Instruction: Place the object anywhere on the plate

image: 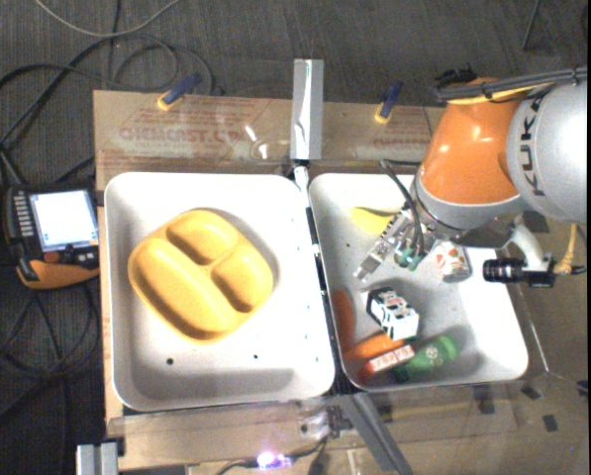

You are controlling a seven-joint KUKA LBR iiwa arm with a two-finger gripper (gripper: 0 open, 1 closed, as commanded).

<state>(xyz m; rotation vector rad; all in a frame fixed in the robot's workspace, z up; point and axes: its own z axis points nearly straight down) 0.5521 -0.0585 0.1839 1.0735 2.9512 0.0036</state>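
A yellow plate [202,271] with three compartments lies in the left bin [137,369]. My gripper [388,255] hangs over the upper middle of the right bin [508,359], open, with bare bin floor between its fingers. Just below it sits a white cube with dark markings [393,312]. A yellow banana-like piece [372,216] lies right above the gripper, partly hidden by the wrist. A small white and red object [450,259] rests to the gripper's right.
An orange carrot-like piece [370,347] and a green bottle with a red label [419,355] lie along the right bin's front wall. A thin orange-red stick [343,315] lies by the divider between the bins. The arm's orange band [470,163] looms over the right bin's back.
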